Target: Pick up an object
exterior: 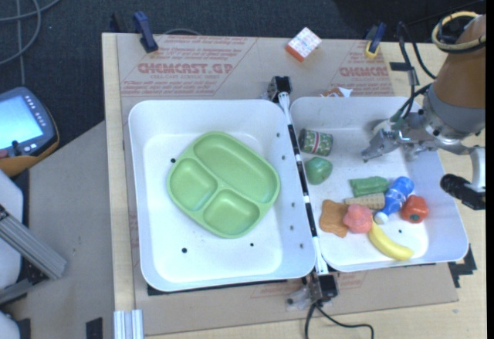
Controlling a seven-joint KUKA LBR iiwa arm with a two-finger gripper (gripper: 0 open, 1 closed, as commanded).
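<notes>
Objects to be picked are all seen lying in the right bin (455,249): a small can (316,142) on its side near the bin's left wall, a green round piece (317,169) just below it, and a cluster toward the front made up of a green block (369,185), a tan strip (363,201), an orange cracker-like piece (333,218), a pink lump (358,218), a blue bottle (395,198), a red tomato-like piece (414,208) and a banana (390,243). The left bin (147,175) is occupied by a green divided plate (224,184). The gripper (378,146) is seen in the upper part of the right bin, beside the can but apart from it, and above the cluster. Whether the fingers are spread or pressed together cannot be told from this view, and nothing is seen between them. By this evidence no object has been lifted; the task is judged to be at its approach stage, with choosing, closing on and raising an object all left to be done.
</notes>
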